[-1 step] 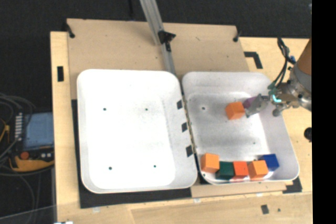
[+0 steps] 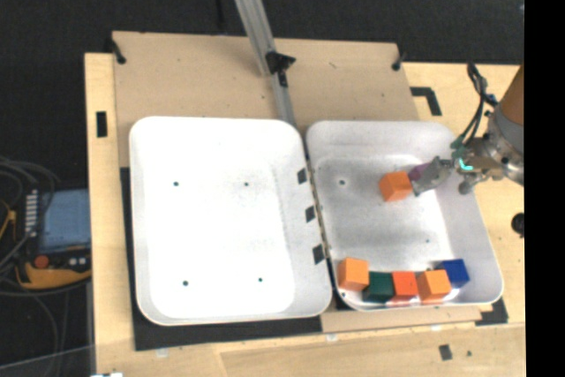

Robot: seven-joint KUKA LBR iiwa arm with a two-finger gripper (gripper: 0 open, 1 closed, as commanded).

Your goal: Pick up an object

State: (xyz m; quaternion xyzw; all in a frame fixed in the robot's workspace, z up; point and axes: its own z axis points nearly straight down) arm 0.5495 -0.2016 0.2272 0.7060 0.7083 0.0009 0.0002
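Gripper [image 2: 422,178] reaches in from the right bin's [image 2: 371,141] right edge, closed on an orange block [image 2: 396,186] over open floor mid-bin. Five blocks line the near wall: orange, green, two orange, blue [image 2: 455,271]. Left bin [image 2: 221,216] adjoins.

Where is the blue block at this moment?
The blue block lies in the right bin, at its near right corner, ending a row beside an orange block.
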